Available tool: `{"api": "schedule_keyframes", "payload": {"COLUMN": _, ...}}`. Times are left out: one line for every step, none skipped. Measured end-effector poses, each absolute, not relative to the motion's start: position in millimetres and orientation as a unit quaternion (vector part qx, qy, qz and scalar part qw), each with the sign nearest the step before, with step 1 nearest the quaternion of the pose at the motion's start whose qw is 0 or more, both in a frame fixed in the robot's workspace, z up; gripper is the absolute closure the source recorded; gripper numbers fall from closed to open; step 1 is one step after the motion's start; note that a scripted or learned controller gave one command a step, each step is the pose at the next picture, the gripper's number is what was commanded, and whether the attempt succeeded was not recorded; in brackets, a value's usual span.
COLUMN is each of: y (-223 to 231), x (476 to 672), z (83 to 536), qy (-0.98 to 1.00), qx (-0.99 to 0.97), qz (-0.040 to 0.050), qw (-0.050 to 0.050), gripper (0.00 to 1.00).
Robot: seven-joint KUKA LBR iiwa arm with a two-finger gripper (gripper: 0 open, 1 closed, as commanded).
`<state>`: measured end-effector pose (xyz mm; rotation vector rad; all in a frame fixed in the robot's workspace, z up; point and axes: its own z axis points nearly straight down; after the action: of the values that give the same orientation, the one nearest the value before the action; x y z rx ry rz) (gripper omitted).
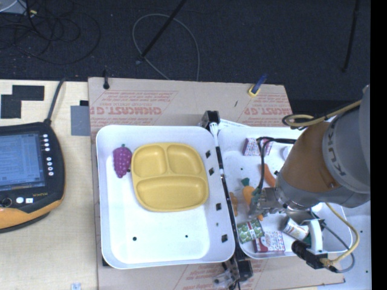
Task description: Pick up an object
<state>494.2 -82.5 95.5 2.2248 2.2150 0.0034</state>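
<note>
My gripper [261, 203] reaches down into the right bin [275, 254], just beside a small orange piece [248, 193]; the arm's orange band and grey body cover most of the bin. Around it lie a green-printed packet [250, 231], a red-and-white packet [269, 241], a white-and-red box [253, 147], an orange carrot-like piece [268, 174] and a white tube [295, 228]. In the left bin [163, 246] sit a yellow divided plate [169, 176] and a purple bunch of grapes [122, 160].
The bins stand on a cardboard sheet [181, 101]. A teach pendant [27, 174] lies on the bench at the left. Cables trail over the dark floor behind, and a yellow cable loops near the arm's lower right.
</note>
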Motion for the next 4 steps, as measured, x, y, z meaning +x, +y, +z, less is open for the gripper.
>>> {"api": "schedule_keyframes", "payload": {"y": -83, "x": 494.1, "z": 95, "qy": 0.705, "qx": 0.709, "qz": 0.0007, "qw": 0.001, "gripper": 0.00}}
{"api": "schedule_keyframes", "payload": {"y": -87, "x": 505.8, "z": 88, "qy": 0.706, "qx": 0.708, "qz": -0.0021, "qw": -0.002, "gripper": 0.00}}
{"api": "schedule_keyframes", "payload": {"y": -86, "x": 512.3, "z": 88, "qy": 0.706, "qx": 0.708, "qz": -0.0027, "qw": -0.001, "gripper": 0.00}}
{"api": "schedule_keyframes", "payload": {"y": -86, "x": 519.9, "z": 88, "qy": 0.706, "qx": 0.708, "qz": -0.0033, "qw": 0.000, "gripper": 0.00}}
